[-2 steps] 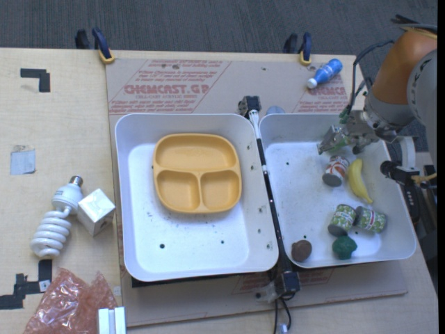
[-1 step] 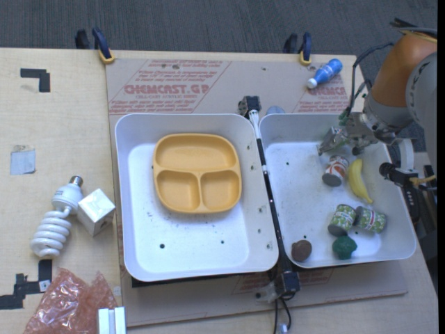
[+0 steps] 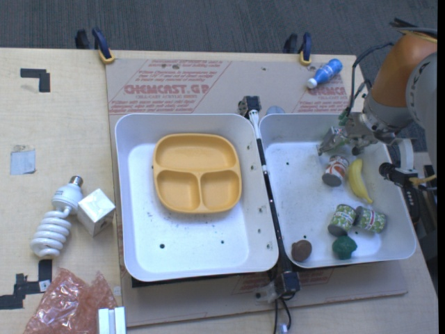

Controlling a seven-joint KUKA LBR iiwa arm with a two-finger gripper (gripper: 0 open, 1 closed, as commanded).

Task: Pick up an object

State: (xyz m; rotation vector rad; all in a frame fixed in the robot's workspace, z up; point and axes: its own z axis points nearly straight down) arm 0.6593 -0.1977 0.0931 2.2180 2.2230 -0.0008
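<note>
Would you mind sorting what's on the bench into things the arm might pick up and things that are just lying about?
Candidates for picking, in the right bin:
hand
small can
banana
two green cans
green lump
brown ball

Just lying about:
yellow divided plate in the left bin
blue bottle
spiral bulb
white cube

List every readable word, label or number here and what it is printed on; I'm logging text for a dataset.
"CHEMCAST GP": large red print, repeated, on the brown protective sheet under the bins.
Smaller red lines beneath it: too blurred to read.
Labels on the two green cans and the small can: too small to read.
</note>
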